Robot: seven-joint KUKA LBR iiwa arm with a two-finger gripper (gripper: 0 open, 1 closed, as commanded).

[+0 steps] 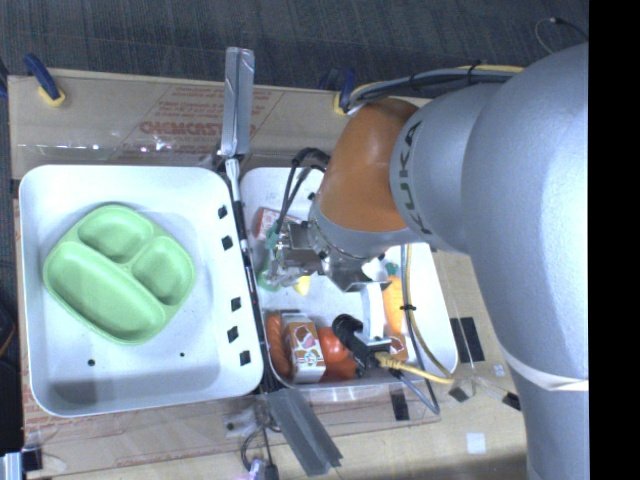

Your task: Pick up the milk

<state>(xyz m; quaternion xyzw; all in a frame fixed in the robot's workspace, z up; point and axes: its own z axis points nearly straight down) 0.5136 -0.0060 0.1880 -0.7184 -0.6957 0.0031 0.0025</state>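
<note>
My gripper (pixel 283 256) is low in the right bin (pixel 432 298), near its left wall, and the arm's orange band hides much of the bin. A small white and red carton (pixel 265 220), possibly the milk, peeks out just above the gripper against the left wall. At the bin's front lies a brown and white carton (pixel 304 350). Something pale green (pixel 267 276) and a bit of yellow (pixel 301 286) sit right under the gripper. I cannot see anything held.
A green divided plate (pixel 118 270) lies in the left bin (pixel 60 368). Red rounded items (pixel 338 356) flank the brown carton, and an orange item (pixel 393 303) lies along the right bin's right side. The bins' shared wall (pixel 238 298) runs close to the gripper.
</note>
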